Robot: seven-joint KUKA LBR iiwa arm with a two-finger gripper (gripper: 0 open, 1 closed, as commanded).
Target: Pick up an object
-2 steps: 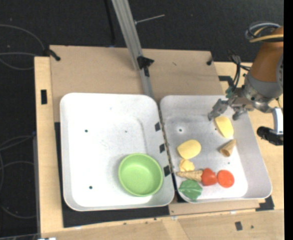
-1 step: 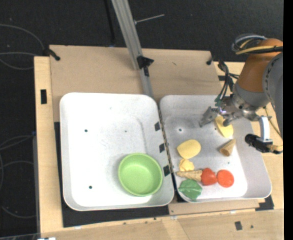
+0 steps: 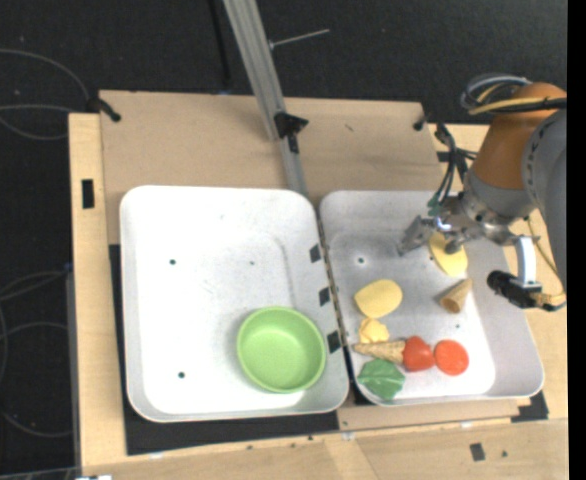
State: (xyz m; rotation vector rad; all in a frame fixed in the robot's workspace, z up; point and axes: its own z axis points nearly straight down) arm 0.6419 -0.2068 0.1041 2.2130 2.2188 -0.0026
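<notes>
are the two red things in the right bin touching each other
Apart, though only just. In the camera view, a thin strip of the white bin floor shows between the left red piece and the right red piece.

left bin [image 3: 153,268] | green bowl [image 3: 280,349] | metal pole [image 3: 258,63] | black cables [image 3: 18,98]
</notes>
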